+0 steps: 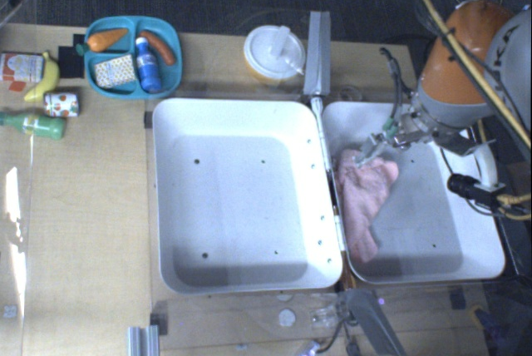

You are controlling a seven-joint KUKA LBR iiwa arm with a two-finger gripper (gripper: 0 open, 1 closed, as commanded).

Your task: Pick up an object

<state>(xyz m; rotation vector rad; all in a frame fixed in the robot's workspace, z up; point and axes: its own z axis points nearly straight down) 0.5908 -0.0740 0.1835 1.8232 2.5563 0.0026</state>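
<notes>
my gripper [376, 144]: just above cloth's top edge; fingers' state, can't tell
pink cloth [364, 195]: limp, below me
risk: i pinch only a fold, it slips out

I see the bench evenly and brightly lit from above, the two white bins [241, 196] nearly washed out, with soft grey shadows pooling along their near walls. The picture is slightly soft and grainy throughout, and a pale glare streak marks the left edge.

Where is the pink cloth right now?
The pink cloth lies in the right bin, along its left wall, just below the gripper.
</notes>
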